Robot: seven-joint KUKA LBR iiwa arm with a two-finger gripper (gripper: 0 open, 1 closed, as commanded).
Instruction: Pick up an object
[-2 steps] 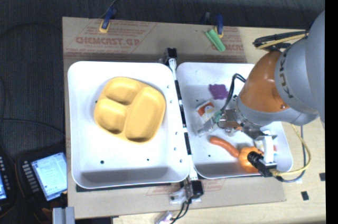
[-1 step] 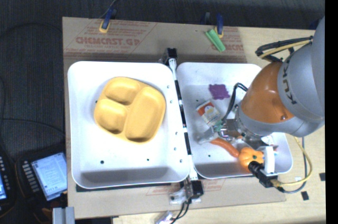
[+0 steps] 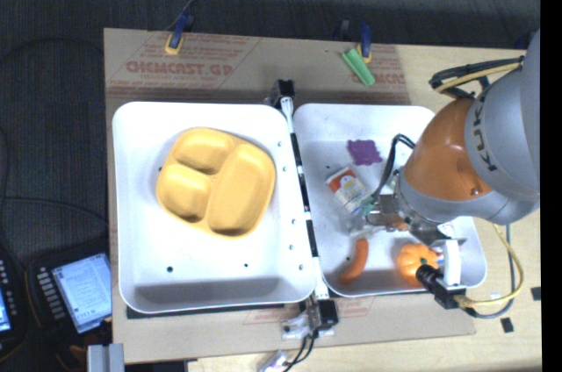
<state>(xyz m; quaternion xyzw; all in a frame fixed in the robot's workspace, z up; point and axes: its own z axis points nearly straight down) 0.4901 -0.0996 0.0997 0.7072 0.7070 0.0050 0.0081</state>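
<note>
Where the left white bin (image 3: pixel 132 186) fills the left half of the bench, a large yellow three-lobed tray (image 3: pixel 216 181) lies in its middle, well apart from everything in the other bin. A black clamp strip (image 3: pixel 299 177) runs between the two bins. Above them, on the brown cardboard sheet (image 3: pixel 184 63), a blue clip (image 3: pixel 178 32) sits at upper left and a green clip (image 3: pixel 358 66) near the upper centre. In the right white bin (image 3: pixel 316 129), a small purple object (image 3: pixel 363 152) lies toward the top, and a small white packet with red and green print (image 3: pixel 348 187) lies just below it. An orange sausage-shaped object (image 3: pixel 355 261) lies near the lower rim, curved and smooth. The gripper (image 3: pixel 383 216) sits in the middle of this bin, just right of the packet and above the sausage shape; whether it is apart or closed cannot be told, as the grey and orange arm (image 3: pixel 465 164) covers it from the right. A round orange object (image 3: pixel 413 260) lies at lower right, partly under the arm.
</note>
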